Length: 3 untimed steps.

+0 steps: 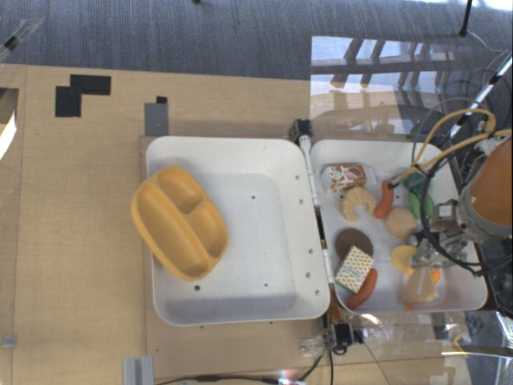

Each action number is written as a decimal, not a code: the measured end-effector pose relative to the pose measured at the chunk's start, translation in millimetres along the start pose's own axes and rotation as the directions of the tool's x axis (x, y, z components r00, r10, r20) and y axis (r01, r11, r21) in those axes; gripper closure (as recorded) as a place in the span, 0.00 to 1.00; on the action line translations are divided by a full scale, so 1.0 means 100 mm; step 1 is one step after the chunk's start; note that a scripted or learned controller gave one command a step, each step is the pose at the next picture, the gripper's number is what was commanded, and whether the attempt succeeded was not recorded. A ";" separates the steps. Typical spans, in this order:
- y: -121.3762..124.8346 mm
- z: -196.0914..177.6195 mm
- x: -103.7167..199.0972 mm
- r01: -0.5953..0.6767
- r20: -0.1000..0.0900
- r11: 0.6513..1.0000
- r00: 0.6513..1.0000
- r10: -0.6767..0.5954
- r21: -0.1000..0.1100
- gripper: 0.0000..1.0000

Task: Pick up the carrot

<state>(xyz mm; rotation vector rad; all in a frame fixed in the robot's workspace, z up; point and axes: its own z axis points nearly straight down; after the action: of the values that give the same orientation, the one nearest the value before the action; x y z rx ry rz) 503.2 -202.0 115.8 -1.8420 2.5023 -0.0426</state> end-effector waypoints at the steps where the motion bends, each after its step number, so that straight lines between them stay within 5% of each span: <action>1: -0.02 -0.02 -0.08 0.007 0.011 1.000 1.000 -0.007 0.007 0.00; 2: 0.08 0.24 0.01 0.299 0.004 0.954 0.954 -0.299 -0.017 0.00; 3: 0.05 0.13 0.02 0.295 0.001 0.955 0.955 -0.295 -0.013 1.00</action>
<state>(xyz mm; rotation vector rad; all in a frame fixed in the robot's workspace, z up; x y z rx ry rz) 498.7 -202.5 103.1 -2.2039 2.2088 -0.0354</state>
